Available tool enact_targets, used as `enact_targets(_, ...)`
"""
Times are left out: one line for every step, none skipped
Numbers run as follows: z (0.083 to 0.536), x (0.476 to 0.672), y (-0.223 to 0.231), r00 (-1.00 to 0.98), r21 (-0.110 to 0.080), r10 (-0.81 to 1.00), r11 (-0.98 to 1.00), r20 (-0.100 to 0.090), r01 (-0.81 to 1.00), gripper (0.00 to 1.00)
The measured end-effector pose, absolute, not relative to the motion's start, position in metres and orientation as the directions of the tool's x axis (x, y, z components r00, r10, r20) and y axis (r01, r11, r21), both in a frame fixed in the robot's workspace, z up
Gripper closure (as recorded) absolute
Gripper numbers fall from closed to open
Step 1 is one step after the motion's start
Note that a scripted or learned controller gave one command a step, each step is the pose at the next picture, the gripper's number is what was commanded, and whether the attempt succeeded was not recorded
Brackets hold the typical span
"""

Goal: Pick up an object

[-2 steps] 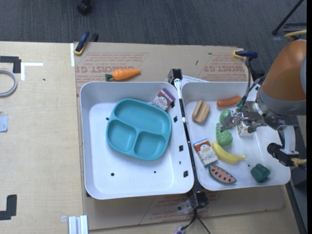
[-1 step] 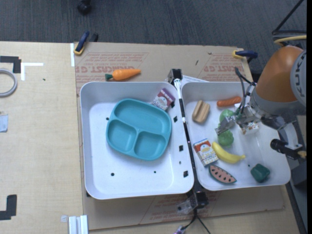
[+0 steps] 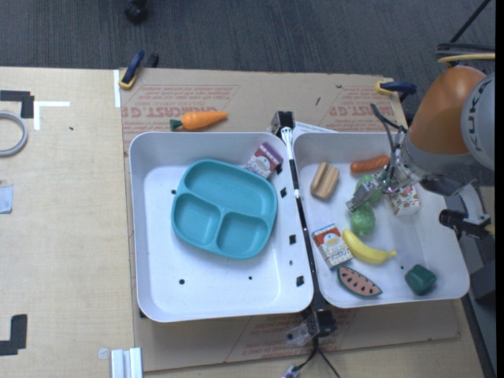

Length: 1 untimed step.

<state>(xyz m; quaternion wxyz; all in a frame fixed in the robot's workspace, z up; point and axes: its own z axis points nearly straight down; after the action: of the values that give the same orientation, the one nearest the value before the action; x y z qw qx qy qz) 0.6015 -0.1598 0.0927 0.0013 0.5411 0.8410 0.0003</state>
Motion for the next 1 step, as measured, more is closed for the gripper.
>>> enact_targets(0.1029,0.6021,-0.1603,-0.412,0.004,0.911,0.412,-0.004,0.911,1.0)
